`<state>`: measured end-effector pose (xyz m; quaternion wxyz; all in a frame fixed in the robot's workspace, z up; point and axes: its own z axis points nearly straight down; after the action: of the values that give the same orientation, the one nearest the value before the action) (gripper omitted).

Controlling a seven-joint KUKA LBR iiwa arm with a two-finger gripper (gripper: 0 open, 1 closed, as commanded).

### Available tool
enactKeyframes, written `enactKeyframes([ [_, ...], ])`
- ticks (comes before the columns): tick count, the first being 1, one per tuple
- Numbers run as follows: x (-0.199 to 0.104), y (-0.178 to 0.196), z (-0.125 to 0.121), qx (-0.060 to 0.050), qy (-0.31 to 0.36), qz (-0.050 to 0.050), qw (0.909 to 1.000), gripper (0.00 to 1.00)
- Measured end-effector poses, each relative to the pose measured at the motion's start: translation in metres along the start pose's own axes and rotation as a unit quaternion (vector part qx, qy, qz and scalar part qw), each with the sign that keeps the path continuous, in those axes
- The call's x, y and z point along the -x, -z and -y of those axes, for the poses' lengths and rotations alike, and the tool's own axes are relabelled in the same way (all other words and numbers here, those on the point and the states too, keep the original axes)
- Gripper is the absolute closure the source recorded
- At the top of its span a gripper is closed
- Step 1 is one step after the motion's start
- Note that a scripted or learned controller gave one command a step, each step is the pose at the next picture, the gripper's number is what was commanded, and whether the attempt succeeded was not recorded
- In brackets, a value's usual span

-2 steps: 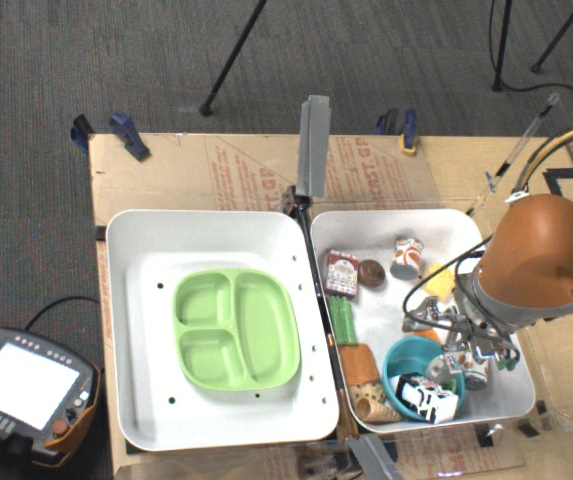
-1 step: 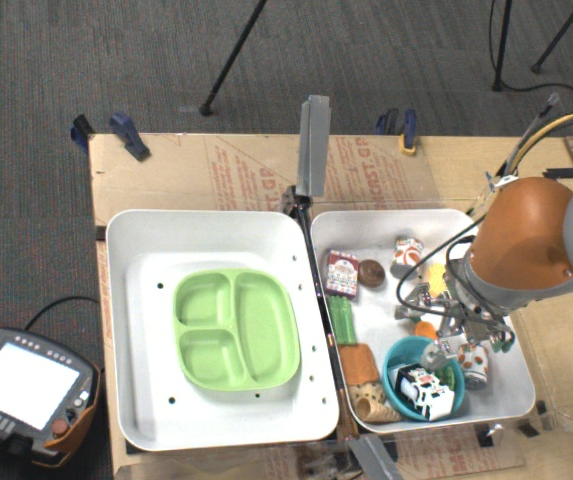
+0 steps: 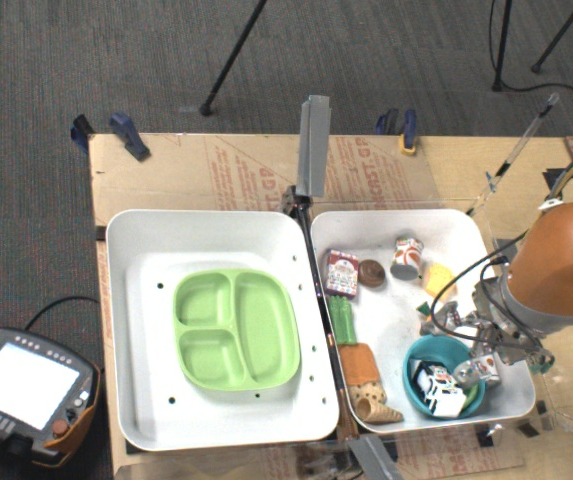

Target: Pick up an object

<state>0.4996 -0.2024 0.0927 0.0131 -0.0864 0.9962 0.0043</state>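
Hovered over the teal bowl point(image 3: 444, 376) in the right bin's point(image 3: 466, 228) near right corner, gripper point(image 3: 482, 360) at the approach step, opening impossible to tell. Needed next: descent onto the black-and-white object point(image 3: 438, 386) inside.

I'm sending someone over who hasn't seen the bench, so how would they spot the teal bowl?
Look in the right bin, at its near right corner. The teal bowl sits there under the gripper, with small black-and-white items inside. It is the only round blue-green dish; the tray in the left bin is light green and divided.
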Motion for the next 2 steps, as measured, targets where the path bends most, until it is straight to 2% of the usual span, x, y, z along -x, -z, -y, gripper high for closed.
enactKeyframes([
  [1,0.075,-0.007,0.007,-0.002,0.001,-0.011,0.9999,0.00],
  [2,0.078,-0.008,-0.017,-0.003,-0.057,-0.013,0.9983,0.00],
])
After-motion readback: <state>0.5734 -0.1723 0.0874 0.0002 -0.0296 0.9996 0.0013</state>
